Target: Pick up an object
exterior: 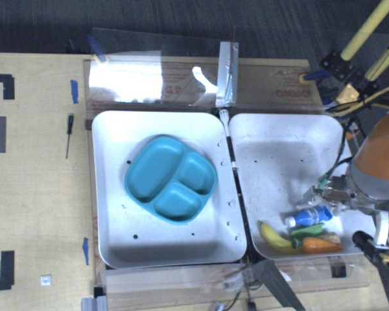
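Observation:
In the right bin (279, 148) a small pile lies by the front wall. It holds a yellow banana (274, 234), an orange carrot (322, 243), a green piece (309, 230) and a blue and white bottle (310, 216). My gripper (323, 193) hangs low over the bin's right side, just above and behind the bottle. The grey arm with its orange band (380, 155) comes in from the right edge. The gripper's tip is small and partly blended with the bottle.
The left bin (110, 141) holds a blue divided plate (172, 178) in its middle. A clear plastic wall (155, 76) stands behind the bins. Yellow poles and cables (363, 31) crowd the upper right. A screwdriver (69, 133) lies on the wooden bench at left.

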{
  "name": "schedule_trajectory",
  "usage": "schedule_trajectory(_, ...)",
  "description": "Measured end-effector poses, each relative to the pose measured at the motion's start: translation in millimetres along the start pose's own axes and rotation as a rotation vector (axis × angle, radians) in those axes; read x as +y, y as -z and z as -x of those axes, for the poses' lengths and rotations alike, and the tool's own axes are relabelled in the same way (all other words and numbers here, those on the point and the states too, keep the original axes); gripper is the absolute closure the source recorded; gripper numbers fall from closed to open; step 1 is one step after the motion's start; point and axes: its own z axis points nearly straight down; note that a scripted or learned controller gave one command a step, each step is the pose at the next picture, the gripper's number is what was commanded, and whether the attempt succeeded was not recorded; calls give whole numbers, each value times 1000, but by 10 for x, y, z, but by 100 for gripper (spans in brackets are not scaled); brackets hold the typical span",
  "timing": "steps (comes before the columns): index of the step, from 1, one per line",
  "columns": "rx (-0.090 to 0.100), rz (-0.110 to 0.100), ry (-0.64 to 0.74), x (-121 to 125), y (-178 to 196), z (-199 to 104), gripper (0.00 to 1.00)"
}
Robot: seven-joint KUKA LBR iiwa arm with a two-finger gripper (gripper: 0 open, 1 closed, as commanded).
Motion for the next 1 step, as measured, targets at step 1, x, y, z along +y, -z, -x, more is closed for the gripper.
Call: schedule_trajectory(1,-1,5,8,-152,-113,-397,0)
